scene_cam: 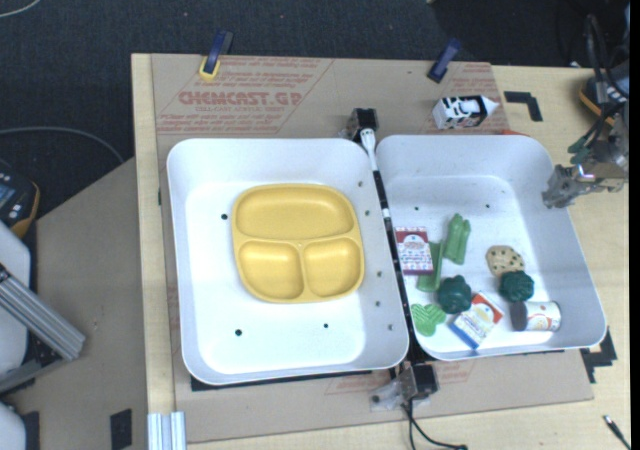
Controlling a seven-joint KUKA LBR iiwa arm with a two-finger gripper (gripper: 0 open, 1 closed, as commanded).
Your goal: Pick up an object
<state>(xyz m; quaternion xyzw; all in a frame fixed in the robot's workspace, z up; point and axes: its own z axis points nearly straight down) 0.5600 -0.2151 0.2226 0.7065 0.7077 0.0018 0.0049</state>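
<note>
Small objects (pixel 470 283) lay clustered in the right bin's (pixel 520 160) near half, its far half bare and open for reach. Among them: green pieces, a red-and-white packet, a cookie. Gripper (pixel 562 186) sat at the bin's right rim; open or closed, could not tell. Left bin (pixel 200 238) held a yellow divided tray (pixel 297 241).

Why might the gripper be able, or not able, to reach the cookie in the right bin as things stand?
Probably yes. The cookie lies flat with open space above it, nothing stacked on it, and the gripper sits just over the right bin rim nearby. The green toy close beside it could crowd the grasp.
</note>
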